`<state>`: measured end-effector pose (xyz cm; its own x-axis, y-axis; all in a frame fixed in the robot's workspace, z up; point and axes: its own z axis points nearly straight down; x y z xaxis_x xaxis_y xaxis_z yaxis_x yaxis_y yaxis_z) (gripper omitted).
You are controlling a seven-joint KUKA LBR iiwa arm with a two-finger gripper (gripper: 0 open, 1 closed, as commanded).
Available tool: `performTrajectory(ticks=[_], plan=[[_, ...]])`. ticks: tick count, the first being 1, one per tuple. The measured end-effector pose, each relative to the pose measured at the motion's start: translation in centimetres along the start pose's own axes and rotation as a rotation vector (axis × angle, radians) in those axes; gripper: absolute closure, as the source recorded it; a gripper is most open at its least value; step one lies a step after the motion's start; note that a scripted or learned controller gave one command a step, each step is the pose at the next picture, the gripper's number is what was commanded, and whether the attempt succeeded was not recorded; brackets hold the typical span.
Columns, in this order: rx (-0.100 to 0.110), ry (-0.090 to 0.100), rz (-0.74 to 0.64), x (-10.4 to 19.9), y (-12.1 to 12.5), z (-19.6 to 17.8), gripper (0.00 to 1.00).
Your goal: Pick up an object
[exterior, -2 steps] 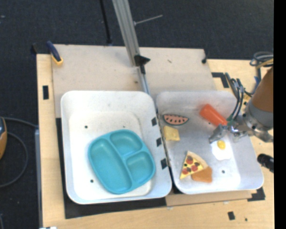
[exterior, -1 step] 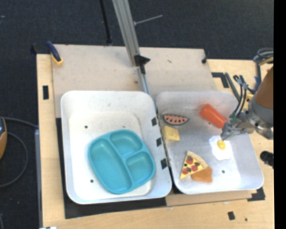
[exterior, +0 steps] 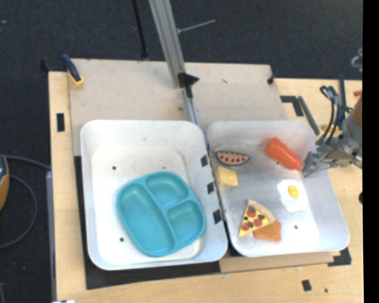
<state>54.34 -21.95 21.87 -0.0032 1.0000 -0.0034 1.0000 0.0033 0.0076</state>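
The task named no particular object; five toy food items lay in the right bin (exterior: 331, 226). An orange carrot-like piece (exterior: 283, 153) lay tilted in the upper part of that bin, nearest the gripper. A fried egg (exterior: 292, 195) lay below it, toward the right wall. A pizza slice (exterior: 255, 218) rested lower down, touching an orange wedge (exterior: 269, 233) at its lower right. A watermelon slice (exterior: 232, 158) lay near the bin's left wall, with a pale yellow block (exterior: 227, 178) just beneath it.

The gripper (exterior: 311, 165) stood at the right bin's right edge, just beside the carrot-like piece, low over the bin floor. Whether its jaws were spread or pressed together could not be told from this angle; nothing was seen between them. Cables (exterior: 331, 112) ran down toward the wrist.

The left bin (exterior: 95, 137) held a blue divided plate (exterior: 161, 213) with three compartments, lying in its lower half. Both bins sat touching side by side on the wooden bench (exterior: 132, 90). A metal post (exterior: 167, 33) rose from the bench behind them.
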Motion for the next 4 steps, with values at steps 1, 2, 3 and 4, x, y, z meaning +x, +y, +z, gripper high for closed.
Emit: performTrajectory(ticks=[1,2,3,4], plan=[[0.004,0.002,0.000,-0.1,0.1,-1.1,1.00],[0.005,0.004,-0.004,4.9,1.0,-1.7,1.00],[0.005,0.004,-0.004,10.8,0.1,-1.3,1.00],[0.005,0.006,-0.006,17.0,-0.2,-2.3,1.00]])
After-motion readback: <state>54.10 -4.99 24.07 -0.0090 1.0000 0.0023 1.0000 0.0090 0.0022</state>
